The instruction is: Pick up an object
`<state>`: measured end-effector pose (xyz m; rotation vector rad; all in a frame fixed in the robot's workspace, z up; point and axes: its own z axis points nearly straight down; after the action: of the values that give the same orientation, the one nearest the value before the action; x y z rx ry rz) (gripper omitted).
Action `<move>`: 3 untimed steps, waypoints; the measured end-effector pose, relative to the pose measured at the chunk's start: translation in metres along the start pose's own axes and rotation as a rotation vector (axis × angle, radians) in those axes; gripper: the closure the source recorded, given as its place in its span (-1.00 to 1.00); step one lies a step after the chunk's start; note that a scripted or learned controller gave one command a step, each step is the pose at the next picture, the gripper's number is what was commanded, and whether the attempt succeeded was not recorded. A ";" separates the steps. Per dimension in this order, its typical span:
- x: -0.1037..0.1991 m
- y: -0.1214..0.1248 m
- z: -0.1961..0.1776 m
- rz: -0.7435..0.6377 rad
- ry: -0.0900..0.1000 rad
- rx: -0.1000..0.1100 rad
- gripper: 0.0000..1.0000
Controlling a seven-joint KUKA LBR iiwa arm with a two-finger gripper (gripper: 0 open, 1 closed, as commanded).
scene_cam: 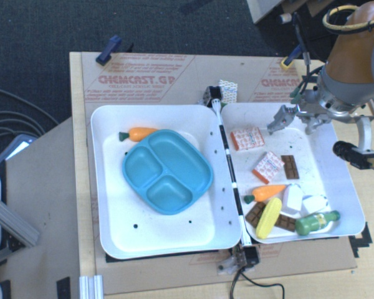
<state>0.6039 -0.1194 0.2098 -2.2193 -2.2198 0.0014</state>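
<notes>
Two carrots: one point(139, 133) lies in left bin point(106, 185) at 11 o'clock, long axis 3–9, tip toward 3. Arm enters from 2 o'clock; hand point(293, 118) hangs over right bin point(336, 173), empty, fingers apart.

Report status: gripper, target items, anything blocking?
Gripper over right bin's far end, holding nothing seen. Toy food heaped at near end, corn on top. Wrapped snack nearest; path clear.

Bench point(81, 167) — two white bins point(112, 229); side by side
</notes>
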 end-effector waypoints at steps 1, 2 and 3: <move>-0.039 -0.014 0.074 0.001 -0.001 0.001 -1.00; -0.050 -0.040 0.122 -0.001 -0.001 -0.007 -1.00; -0.050 -0.039 0.111 0.000 -0.002 -0.012 1.00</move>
<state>0.5650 -0.1696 0.0990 -2.2263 -2.2262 -0.0100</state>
